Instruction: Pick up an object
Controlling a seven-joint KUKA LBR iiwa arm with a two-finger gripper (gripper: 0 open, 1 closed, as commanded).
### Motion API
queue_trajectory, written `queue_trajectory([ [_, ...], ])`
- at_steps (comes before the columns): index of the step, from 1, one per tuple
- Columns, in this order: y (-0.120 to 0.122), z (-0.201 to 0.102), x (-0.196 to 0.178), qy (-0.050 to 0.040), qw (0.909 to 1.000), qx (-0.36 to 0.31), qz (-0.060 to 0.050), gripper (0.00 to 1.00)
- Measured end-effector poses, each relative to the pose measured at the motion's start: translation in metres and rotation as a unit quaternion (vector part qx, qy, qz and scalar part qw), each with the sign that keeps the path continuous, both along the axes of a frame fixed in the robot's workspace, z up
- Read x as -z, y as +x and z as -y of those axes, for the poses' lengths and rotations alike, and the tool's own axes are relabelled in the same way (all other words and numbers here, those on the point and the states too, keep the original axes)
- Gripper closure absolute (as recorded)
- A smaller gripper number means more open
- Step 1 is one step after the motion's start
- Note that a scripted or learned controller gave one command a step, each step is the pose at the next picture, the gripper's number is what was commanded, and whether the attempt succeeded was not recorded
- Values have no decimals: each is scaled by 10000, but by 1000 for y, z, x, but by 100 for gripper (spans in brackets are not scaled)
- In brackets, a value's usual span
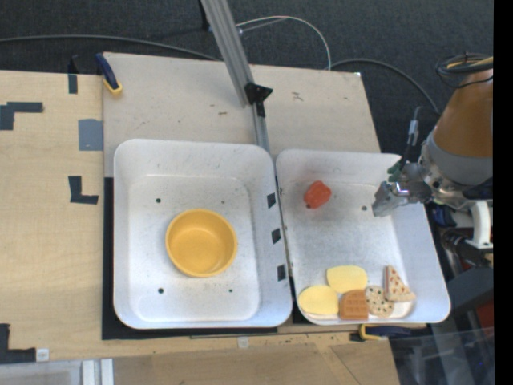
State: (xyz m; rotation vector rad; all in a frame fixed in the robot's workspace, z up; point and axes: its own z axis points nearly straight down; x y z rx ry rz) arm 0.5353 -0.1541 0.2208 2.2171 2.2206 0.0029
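A small red object (317, 195) lies in the upper left part of the right bin (345, 239). Along that bin's front edge lie two yellow pieces (346, 278) (318, 301), an orange-brown piece (353, 305), a speckled round piece (376, 300) and a tan wedge (395, 285). A yellow bowl (201, 241) sits in the left bin (136, 215). My gripper (385, 201) hangs over the right bin's upper right side, to the right of the red object and apart from it, with nothing visible between its fingers.
A grey metal pole (232, 42) slants down from the top to the gap between the bins. A blue and yellow clamp (108, 73) sits at the board's far left corner. Cables run across the dark floor behind the bench.
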Motion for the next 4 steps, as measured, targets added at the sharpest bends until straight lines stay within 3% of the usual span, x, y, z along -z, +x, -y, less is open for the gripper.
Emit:
queue_trajectory([
  [1,4,-10,-49,0,10000,-7,4,100],
  [4,6,-161,-20,13,10000,-24,-37,100],
])
